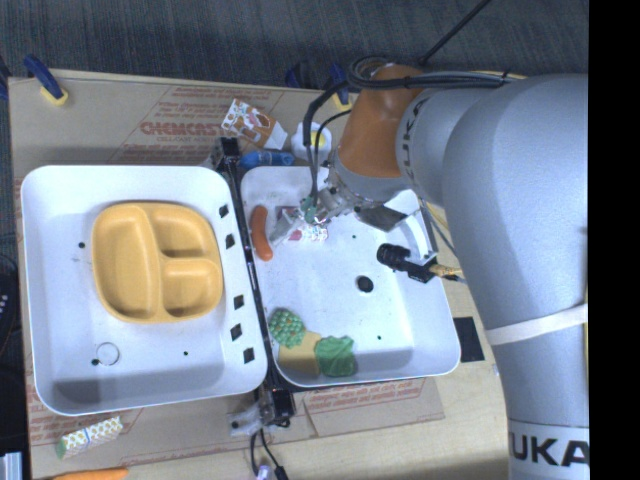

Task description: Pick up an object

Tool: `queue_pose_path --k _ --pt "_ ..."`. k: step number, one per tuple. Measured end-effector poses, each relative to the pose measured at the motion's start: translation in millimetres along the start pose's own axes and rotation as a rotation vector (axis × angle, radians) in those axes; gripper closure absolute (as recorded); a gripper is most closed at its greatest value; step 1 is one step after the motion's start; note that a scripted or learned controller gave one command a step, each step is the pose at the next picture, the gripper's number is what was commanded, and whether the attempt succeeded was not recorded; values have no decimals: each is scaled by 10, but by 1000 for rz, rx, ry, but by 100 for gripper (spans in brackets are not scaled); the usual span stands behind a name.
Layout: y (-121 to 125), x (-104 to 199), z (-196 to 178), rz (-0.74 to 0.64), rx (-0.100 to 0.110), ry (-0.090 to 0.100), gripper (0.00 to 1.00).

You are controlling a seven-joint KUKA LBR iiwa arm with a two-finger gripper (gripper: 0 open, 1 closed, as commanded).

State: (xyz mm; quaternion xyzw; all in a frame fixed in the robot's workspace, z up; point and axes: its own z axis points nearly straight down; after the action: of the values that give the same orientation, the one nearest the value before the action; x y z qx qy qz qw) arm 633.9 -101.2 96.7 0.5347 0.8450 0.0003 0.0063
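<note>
The gripper (312, 211) sat low in the right bin (425, 353), in its far part, just beside the sausage (261, 232) that lay along the wall shared with the left bin (40, 298). Something small and crumpled, with bits of red and green, showed right at the tool's tip; whether that was a loose object or part of the tool itself was too blurred to tell. How wide the tool stood, and whether it had hold of anything, could not be told, since the wrist and cables covered it from above.

The likeliest target seemed to be the sausage or that crumpled thing beside it. Other candidates lay further from the sausage: green pieces (338, 357) and a yellow block (298, 349) at the bin's near wall, and a small dark disc (365, 285) out on the bin floor. A yellow tray (157, 260) sat in the left bin, well apart from the tool.

The main risk seemed to be the wall. The sausage lay tight against it, so a closing grasp could strike the rim or roll the sausage away instead of pinching it. A thin, crumpled thing could also slip out as the arm lifted.
</note>
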Motion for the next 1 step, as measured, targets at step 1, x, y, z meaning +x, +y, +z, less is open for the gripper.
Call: queue_pose_path --k 1 --pt "407 399 -965 -157 6 10 0"
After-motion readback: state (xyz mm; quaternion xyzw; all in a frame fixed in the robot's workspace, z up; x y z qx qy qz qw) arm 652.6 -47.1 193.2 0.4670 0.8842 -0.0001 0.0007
